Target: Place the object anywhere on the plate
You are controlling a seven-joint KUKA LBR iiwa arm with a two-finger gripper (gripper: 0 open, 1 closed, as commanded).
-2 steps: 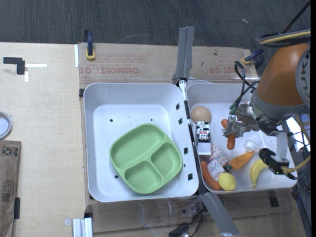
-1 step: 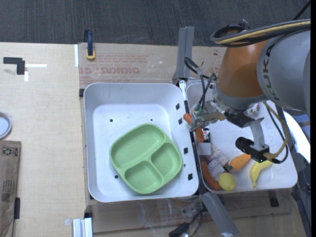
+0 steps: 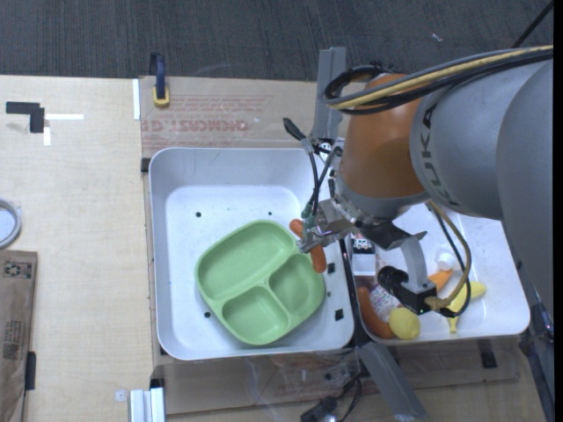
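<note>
Arm (image 3: 466,121): grey with an orange band; it comes in from the right and covers much of the right bin.
Pincer (image 3: 314,236): it is at the right rim of the plate, near the wall between the two bins; an orange piece shows at its tips, but I cannot tell if the pincer is open or closed, or if it grips the piece.
Orange piece (image 3: 315,255): small and long; it is at the right edge of the plate, just under the pincer; another bit of orange shows a little up and left of it.
Plate (image 3: 255,281): green, with three compartments; it lies in the left bin, toward the front right corner.
Left bin (image 3: 189,200): white and shallow.
Right bin (image 3: 501,310): it holds some yellow and orange toys near its front.
Bench (image 3: 70,262): light wood.
</note>
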